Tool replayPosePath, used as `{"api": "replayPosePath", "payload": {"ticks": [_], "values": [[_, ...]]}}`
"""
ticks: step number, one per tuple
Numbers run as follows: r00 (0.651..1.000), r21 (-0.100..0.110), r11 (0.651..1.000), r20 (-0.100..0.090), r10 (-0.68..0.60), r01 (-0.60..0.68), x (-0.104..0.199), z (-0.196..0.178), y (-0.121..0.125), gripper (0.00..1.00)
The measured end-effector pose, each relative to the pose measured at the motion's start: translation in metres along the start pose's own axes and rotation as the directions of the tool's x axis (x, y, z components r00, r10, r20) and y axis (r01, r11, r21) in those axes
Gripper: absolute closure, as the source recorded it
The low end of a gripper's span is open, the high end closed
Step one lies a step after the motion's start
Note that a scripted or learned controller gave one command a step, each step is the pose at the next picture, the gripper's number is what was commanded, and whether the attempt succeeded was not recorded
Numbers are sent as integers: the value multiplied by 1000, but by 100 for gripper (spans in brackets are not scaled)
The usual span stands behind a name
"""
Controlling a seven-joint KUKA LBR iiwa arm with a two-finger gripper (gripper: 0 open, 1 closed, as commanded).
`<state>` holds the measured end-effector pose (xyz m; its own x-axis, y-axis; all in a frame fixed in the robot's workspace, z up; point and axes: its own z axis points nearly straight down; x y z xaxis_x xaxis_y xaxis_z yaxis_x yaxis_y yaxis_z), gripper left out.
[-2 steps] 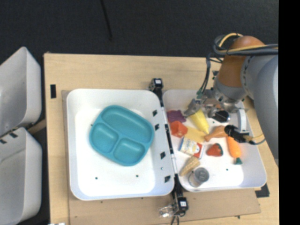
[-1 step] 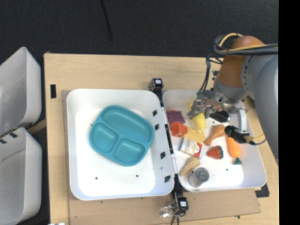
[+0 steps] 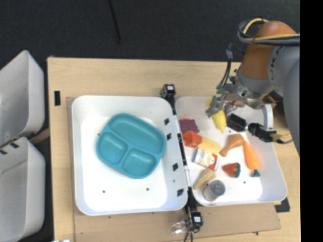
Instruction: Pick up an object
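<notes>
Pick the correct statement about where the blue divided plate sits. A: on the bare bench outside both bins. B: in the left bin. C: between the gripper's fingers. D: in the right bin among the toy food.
B: the blue divided plate lies flat inside the left bin, while the toy food, such as the carrot, is in the right bin.

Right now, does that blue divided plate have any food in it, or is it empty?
Empty. The blue divided plate lies flat in the left bin, its three compartments showing only bare blue. The toy food is all in the right bin.
</notes>
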<state>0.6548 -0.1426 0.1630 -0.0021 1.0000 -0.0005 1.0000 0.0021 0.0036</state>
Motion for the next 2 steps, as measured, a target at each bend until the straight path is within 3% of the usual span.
{"api": "replayPosePath", "payload": {"ticks": [1, 2], "values": [[1000, -3, 1000, 2, -1, 1, -7, -62, 3, 100], [1000, 3, 1000, 0, -3, 3, -7, -77, 4, 100]]}}
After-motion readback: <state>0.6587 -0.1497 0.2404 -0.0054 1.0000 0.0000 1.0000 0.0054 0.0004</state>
